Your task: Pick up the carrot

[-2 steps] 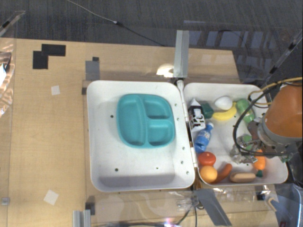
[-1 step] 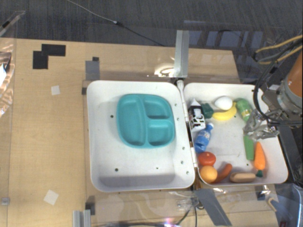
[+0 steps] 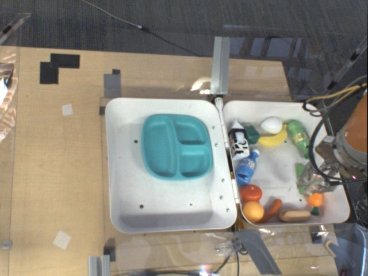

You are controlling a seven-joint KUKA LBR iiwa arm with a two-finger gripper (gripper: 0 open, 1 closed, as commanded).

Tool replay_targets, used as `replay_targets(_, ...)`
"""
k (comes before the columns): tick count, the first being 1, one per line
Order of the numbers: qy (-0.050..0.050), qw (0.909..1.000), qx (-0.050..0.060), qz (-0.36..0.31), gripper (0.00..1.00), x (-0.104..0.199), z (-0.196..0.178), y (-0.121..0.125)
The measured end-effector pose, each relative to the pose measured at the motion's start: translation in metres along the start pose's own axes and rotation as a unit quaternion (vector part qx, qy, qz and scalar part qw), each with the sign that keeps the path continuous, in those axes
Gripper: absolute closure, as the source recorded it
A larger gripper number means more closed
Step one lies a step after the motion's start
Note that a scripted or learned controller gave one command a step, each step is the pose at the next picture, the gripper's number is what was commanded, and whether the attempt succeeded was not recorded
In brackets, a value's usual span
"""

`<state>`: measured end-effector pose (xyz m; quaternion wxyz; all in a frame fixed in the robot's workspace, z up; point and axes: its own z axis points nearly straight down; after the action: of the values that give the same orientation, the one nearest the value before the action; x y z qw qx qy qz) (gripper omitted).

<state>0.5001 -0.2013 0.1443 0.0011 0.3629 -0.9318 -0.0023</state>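
A robotics lab: wooden bench, two white bins, loose cables.

Table: pale wood-look board, matt. Two bins: smooth white plastic, faint sheen. Divided plate: teal plastic, satin. Carrot: orange plastic, smooth. Blue bottle: glossy plastic. Upright post: brushed grey metal. Floor: dark ribbed matting.

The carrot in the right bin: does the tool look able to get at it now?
Probably yes. The tool is just above the carrot, which lies near the right bin's front right corner. Nothing covers the carrot; the sausage lies beside it, so room is tight.
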Motion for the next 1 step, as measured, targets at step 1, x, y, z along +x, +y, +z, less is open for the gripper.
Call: replay_targets(1,-0.003,0.9947,0.008,-0.102,1.0,0.0051,0.0542,-0.0006)
